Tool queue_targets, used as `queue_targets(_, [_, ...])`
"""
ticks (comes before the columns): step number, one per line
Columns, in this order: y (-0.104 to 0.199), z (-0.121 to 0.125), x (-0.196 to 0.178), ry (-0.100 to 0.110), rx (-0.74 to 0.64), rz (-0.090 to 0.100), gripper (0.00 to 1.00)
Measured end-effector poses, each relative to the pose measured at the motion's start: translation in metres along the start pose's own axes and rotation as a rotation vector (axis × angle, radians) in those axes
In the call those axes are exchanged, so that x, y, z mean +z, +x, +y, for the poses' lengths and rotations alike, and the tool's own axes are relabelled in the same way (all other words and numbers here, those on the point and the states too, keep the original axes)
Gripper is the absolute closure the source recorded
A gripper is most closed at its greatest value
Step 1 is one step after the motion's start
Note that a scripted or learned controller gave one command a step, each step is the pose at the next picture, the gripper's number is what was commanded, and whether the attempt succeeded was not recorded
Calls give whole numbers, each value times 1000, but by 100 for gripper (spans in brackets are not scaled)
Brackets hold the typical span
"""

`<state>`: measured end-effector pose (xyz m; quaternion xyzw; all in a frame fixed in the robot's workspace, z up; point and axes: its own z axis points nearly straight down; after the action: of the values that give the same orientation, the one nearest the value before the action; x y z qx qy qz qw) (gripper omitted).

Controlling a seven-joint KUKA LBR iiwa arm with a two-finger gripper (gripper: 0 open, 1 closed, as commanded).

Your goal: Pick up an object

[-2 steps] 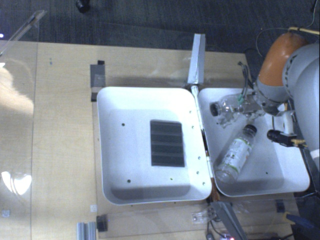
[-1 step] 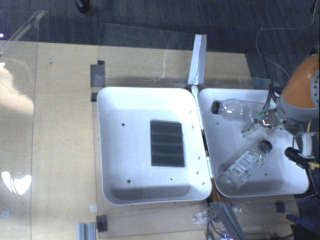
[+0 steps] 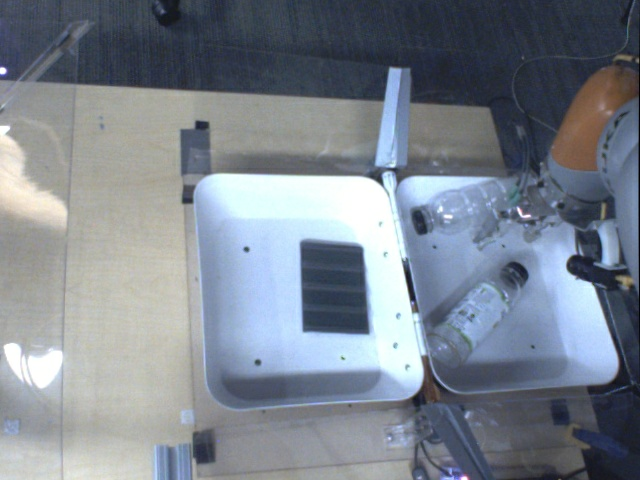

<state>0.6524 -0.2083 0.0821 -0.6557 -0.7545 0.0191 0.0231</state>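
- At the right edge of the view, the arm [image 3: 598, 143] is cut off; what shows is its orange band, grey wrist and some dark fittings below.
- The gripper [image 3: 522, 208] reaches over the far right part of the right bin [image 3: 590, 353]. It is small and tangled with clear plastic there, so I cannot tell how it is set or whether it holds anything.
- The right bin holds two clear plastic bottles, both lying on their sides.
- The far bottle [image 3: 458, 210] lies near the bin's far wall, dark cap toward the left bin. Its other end runs up to the gripper and blurs into it; touching or merely close, I cannot tell.
- The near bottle [image 3: 476, 311] lies slantwise in the middle of the bin, dark cap up toward the arm, base down by the wall shared with the left bin. It has a pale label, too small to read.
- The two bottles are apart.
- The left bin [image 3: 230, 218] holds one thing: a dark, ribbed, flat rectangle [image 3: 334, 286], lying near the middle of the floor. What it is I cannot make out.
- The bins stand side by side, walls touching, on a pale wood bench [image 3: 120, 268].
- A clear sheet over the bench's left side shows glare patches.
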Motion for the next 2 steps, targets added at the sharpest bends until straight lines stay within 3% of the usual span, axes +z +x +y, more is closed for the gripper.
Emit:
queue_targets(1, [15,-95,-1,-68,23,-12,0])
queue_targets(2, [-4,-2,0,-7,32,1,0])
